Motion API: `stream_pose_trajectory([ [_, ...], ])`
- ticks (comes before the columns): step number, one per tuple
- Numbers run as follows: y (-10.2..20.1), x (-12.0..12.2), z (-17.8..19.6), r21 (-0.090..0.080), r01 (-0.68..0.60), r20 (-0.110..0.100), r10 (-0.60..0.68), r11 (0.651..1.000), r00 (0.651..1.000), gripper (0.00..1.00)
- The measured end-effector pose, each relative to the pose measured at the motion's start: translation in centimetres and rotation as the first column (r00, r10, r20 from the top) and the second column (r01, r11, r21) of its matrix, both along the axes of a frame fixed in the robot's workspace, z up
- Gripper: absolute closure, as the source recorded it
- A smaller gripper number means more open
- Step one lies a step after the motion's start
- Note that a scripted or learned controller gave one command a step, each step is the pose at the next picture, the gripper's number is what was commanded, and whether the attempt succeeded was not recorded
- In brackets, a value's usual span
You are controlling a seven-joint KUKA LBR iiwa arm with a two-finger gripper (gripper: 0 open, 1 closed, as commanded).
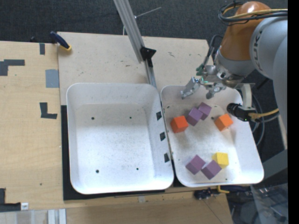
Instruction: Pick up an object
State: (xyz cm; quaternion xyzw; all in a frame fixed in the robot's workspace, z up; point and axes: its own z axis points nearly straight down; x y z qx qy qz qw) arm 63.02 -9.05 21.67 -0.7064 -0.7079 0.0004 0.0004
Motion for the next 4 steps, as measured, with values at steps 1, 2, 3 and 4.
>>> stream_pose_trajectory([
  [1,-0.3,-0.1,-6.5,-0.001,0.001,-0.007,-0.001,1.000,1.000,0.00],
  [2,-0.4,0.3,-9.7,-0.004,0.002,0.014,-0.001,1.000,1.000,0.00],
  [3,-0.3,0.4,-8.8,-0.005,-0.001,0.014,0.001,1.000,1.000,1.00],
  [4,-0.4,-0.2,-4.3,0.000,0.001,0.004,-0.001,1.000,1.000,1.00],
])
